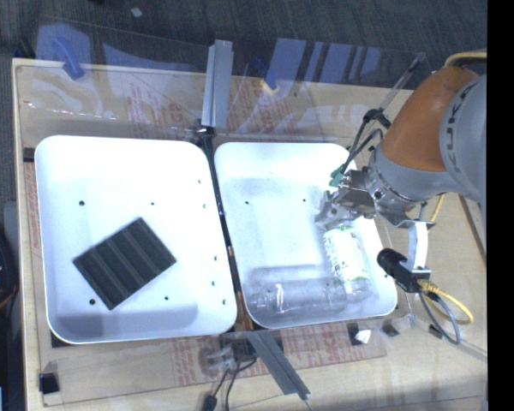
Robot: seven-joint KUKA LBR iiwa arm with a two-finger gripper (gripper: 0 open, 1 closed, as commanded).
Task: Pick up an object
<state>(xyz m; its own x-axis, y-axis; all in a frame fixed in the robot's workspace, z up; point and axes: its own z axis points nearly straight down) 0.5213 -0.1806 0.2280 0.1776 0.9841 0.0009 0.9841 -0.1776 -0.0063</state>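
Pale wooden surface bears two shallow white bins side by side. Over the right bin, the arm's tool sits low above a white labelled bottle; its grip state cannot be told. A clear plastic bottle lies alongside. A dark ribbed panel occupies the left bin.

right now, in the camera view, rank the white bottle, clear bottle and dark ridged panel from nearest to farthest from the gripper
1. White bottle, right bin, just below the gripper.
2. Clear bottle, lying along the right bin's near edge.
3. Dark ridged panel, across in the left bin.
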